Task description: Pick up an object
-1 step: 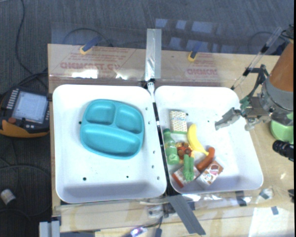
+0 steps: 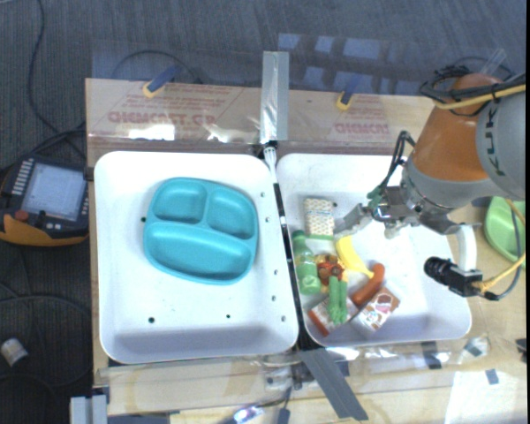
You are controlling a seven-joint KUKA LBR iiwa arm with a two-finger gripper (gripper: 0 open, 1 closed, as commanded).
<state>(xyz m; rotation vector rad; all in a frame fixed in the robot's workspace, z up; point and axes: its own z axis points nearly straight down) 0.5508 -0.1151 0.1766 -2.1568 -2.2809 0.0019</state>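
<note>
The right bin (image 2: pixel 424 312) holds a heap of small toy foods along its left side. Among them are a beige waffle-like block (image 2: pixel 319 215), a yellow banana (image 2: pixel 349 256), a green bottle-shaped piece (image 2: pixel 337 299), a red sausage (image 2: pixel 369 285) and a red-and-white packet (image 2: pixel 378 312). My gripper (image 2: pixel 364 216) hangs low over the bin's upper middle, just right of the beige block and above the banana. I see nothing held in it.
A teal divided plate (image 2: pixel 201 228) lies in the left bin (image 2: pixel 132 325). The bins' shared wall (image 2: pixel 283 254) runs right beside the heap. A light green object (image 2: pixel 505 223) sits past the right bin, and a teach pendant (image 2: pixel 40 203) lies on the floor at left.
</note>
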